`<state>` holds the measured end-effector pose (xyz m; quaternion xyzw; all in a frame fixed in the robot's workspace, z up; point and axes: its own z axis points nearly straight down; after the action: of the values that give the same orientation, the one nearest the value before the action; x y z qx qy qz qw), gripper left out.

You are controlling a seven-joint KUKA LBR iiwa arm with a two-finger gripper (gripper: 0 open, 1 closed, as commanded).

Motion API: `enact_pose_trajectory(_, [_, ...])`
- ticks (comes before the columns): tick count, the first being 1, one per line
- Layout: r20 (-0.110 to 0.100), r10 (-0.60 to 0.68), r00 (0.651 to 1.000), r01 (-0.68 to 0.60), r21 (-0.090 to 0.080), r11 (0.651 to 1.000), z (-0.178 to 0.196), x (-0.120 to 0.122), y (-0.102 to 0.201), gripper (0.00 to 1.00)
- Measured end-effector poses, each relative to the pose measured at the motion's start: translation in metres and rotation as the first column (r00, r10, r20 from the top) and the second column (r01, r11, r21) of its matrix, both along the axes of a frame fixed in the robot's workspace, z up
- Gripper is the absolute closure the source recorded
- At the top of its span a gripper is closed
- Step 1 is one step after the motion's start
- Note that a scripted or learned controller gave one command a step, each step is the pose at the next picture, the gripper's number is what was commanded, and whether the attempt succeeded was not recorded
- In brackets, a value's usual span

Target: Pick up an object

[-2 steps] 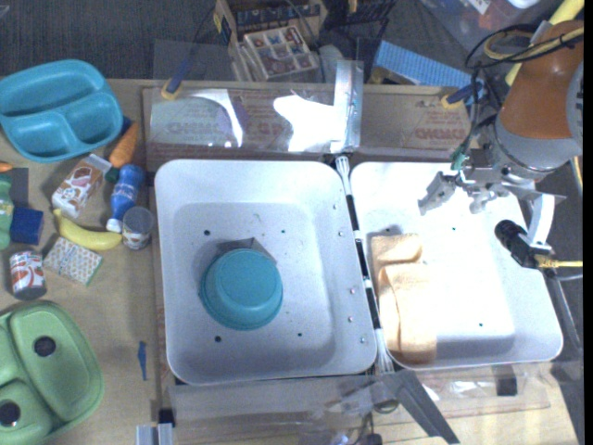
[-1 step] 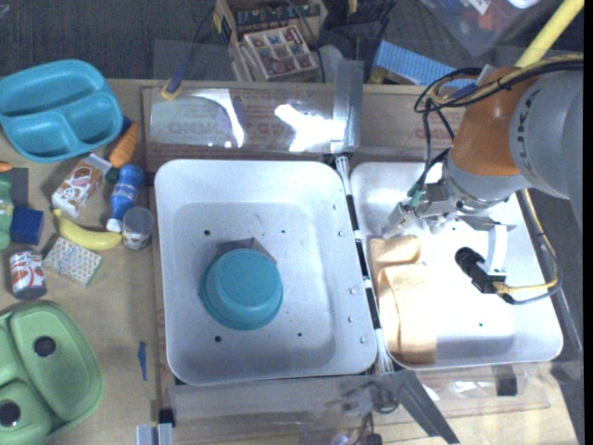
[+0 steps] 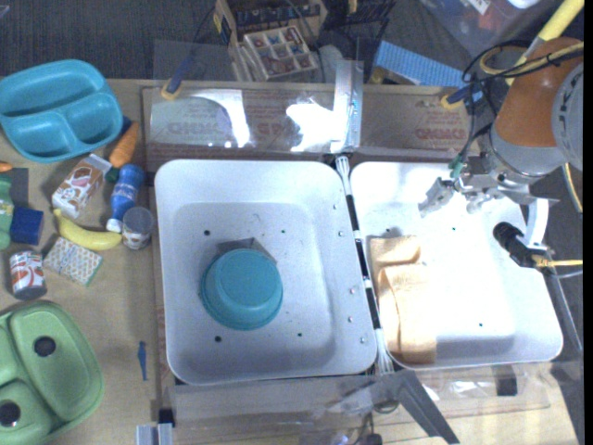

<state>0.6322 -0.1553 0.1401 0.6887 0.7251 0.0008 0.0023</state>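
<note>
Right now my gripper hangs over the far right part of the right bin, its fingers spread apart with nothing between them. Nearest to take is the tan block, lying along that bin's left wall, well apart from where I hover. Pressed so close to the wall, it could jam one finger on the rim, or I could close on air and come up bare. In the left bin a blue bowl sits upside down near the middle; its smooth round sides would likely slip.
</note>
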Motion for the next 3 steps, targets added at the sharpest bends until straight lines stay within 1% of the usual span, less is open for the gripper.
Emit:
enact_pose_trajectory(1, [0.005, -0.010, 1.000, 0.010, 0.001, 1.000, -0.050, -0.034, 0.062, 0.00])
enact_pose_trajectory(2, [0.006, 0.049, 0.999, -0.049, 0.002, 0.999, -0.050, -0.046, 0.064, 0.00])
enact_pose_trajectory(3, [0.012, 0.045, 0.999, -0.045, 0.003, 0.999, -0.039, -0.045, 0.063, 1.00])
